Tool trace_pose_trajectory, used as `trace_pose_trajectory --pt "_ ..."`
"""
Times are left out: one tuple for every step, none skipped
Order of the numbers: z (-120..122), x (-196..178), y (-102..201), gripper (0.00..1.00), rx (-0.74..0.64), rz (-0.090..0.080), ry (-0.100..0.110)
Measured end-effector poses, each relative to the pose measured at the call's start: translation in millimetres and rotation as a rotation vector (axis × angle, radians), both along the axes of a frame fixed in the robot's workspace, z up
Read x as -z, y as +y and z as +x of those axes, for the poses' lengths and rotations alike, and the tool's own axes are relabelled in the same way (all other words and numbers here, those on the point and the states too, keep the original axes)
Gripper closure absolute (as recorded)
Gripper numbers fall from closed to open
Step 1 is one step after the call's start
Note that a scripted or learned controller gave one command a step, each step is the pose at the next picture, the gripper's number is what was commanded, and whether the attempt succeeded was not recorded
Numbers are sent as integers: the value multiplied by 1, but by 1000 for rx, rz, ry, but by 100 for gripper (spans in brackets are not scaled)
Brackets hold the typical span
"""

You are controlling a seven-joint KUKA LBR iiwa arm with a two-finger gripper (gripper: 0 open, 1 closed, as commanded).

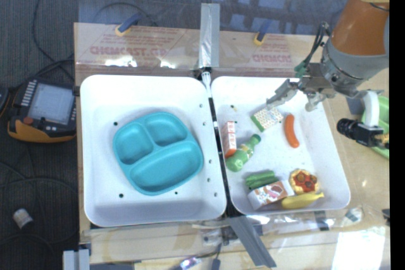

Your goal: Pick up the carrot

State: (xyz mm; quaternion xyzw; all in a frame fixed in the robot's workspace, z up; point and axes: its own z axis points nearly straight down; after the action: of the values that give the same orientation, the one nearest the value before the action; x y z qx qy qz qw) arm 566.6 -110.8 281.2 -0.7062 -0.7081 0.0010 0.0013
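The gripper (296, 95) hangs over the back part of the right bin (335, 155), reaching in from the right on the grey arm with its orange band (361, 16). Its two fingers (279, 96) are spread wide apart, one pointing left toward the middle of the bin and the other down near the bin's right wall. Nothing sits between them and they touch none of the things below.

The carrot (291, 131) lies on the floor of the right bin, just in front of the gripper and a little below the gap between the fingers, its length running front to back with a slight slant. Just to its left is a small green and white packet (267, 117). Further left a green bottle (242, 153) lies tilted, next to a red and white carton (229, 138) against the dividing wall. Toward the front of the bin are a green vegetable (259, 178), a small box (268, 193), a banana (302, 200) and a slice of pizza (304, 181).

The left bin (101, 98) holds a blue divided plate (158, 152), well apart from the gripper
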Motion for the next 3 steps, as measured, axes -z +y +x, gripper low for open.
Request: trace_pose_trajectory --pt "0 -8 1 100 -2 2 2" --pt "0 -8 1 0 -2 1 3" --pt "25 90 -38 0 118 -3 1"
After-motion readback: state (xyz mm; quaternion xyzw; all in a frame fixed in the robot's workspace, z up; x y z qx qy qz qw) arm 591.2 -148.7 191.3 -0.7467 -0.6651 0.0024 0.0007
